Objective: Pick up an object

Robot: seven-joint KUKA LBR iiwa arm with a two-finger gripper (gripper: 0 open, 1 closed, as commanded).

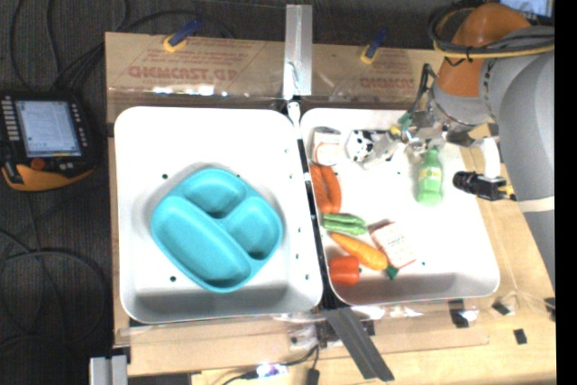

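We see the gripper (416,129) over the right bin's (469,279) far right corner; we cannot tell the state of the jaws. The green bottle (429,177) lies just below them, long axis near-far, apparently unheld.

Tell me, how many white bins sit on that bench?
2: the left bin holds a blue tray; the right bin holds small toy foods.

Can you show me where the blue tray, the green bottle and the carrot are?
blue tray (216,228): camera view, on the ridge between its sections, in the left bin.
green bottle (429,178): camera view, middle of its body, in the right bin.
carrot (361,250): camera view, middle of its orange body.
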